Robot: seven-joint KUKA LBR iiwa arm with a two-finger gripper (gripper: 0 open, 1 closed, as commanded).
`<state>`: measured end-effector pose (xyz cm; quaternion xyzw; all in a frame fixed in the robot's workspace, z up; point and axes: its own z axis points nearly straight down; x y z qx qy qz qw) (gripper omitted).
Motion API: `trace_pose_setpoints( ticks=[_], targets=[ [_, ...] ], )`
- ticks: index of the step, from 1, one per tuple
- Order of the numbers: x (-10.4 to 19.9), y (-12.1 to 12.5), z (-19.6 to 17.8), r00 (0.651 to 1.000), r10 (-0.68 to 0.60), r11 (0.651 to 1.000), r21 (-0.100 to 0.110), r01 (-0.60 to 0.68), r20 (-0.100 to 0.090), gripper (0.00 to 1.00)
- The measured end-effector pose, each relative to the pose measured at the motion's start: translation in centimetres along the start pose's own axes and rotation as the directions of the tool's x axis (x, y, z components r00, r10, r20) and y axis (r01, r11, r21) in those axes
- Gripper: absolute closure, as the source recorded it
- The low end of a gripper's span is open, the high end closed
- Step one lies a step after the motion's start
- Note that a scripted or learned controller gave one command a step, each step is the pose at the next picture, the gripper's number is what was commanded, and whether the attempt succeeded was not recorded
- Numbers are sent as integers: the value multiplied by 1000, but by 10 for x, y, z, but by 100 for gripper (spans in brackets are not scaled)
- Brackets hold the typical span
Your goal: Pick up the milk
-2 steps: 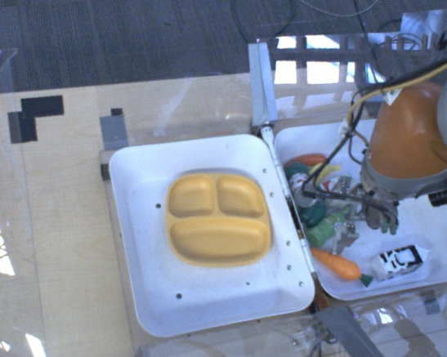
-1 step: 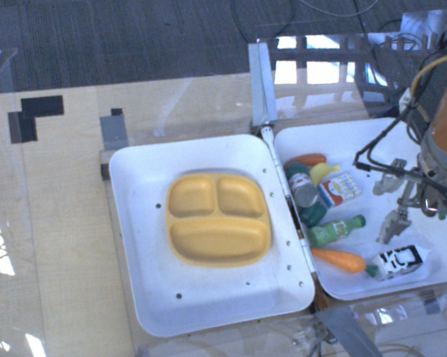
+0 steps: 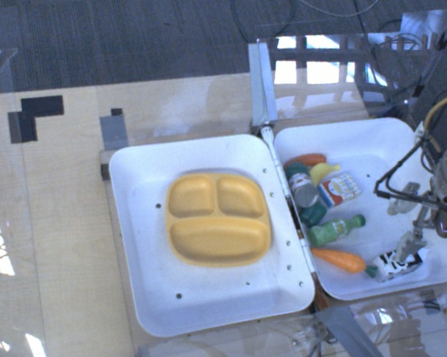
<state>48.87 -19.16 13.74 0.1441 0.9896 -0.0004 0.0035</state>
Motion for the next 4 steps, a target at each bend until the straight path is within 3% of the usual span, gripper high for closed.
trace_pose_setpoints(
  ticks=[1, 2, 3, 4],
  targets=[
    [-54, 2, -129, 964, -266, 964, 0, 266, 6, 0],
    [-4, 27, -34, 821, -572, 821, -1, 572, 1, 0],
    [-11, 13, 23, 723, -691, 723, 11, 691, 12, 0],
    [-83, 28, -13, 671, -742, 671, 2, 742, 6, 0]
  ],
)
